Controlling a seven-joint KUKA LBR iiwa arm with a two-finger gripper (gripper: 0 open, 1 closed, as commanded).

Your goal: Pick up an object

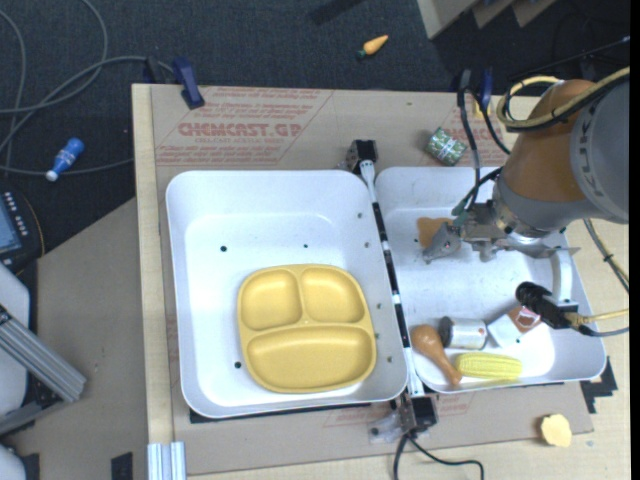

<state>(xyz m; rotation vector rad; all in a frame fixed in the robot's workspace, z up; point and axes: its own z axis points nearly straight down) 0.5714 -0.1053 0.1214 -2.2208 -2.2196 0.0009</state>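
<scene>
a: what's nearest?
b: yellow lump on the bench, by its near right corner, outside both bins.
a: & inside the right bin?
b: corn cob along the near edge. tan drumstick-shaped piece just left of it, silver cylinder just behind. small red-brown item sits closer to the right edge.
a: left bin?
b: 1 yellow plate w/ 3 compartments, lying flat toward the near edge.
a: the claw?
b: gripper is low over the far left part of the right bin, arm reaching in from the right. can't tell if it's open or closed, the wrist covers it.
a: anything to grab there?
b: orange-brown chunk just beside it, near the bin's left edge. can't tell if they touch.
a: further back?
b: crumpled green can on the bench, past the right bin's far edge.
</scene>
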